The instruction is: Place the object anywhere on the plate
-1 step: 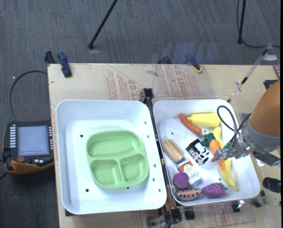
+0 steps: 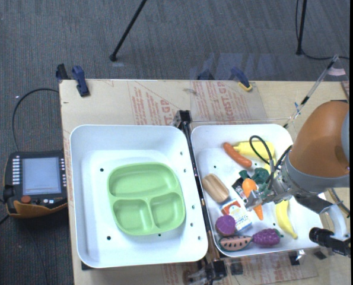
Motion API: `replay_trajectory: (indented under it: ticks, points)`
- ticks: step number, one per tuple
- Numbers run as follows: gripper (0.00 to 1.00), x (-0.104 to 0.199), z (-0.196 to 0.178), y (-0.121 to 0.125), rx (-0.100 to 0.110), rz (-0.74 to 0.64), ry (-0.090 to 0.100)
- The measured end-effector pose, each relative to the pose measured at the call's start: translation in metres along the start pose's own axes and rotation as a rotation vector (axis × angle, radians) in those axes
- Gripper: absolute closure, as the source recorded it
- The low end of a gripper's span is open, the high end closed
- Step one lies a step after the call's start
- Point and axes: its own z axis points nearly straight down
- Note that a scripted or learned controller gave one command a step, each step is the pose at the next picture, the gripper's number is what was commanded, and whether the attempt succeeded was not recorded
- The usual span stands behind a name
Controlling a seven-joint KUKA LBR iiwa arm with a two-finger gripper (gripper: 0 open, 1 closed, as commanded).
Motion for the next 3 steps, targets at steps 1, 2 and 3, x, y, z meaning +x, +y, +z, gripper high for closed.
replay_trajectory:
  ticks: [1,2,3]
  points:
    - [1.0,0.079,-0.001,0.019,0.001,0.082,0.001]
    - [1.0,0.134,-0.047,0.102,-0.004,0.101,-0.002]
    - [0.0,0.133,-0.046,0.1,0.002,0.102,-0.004]
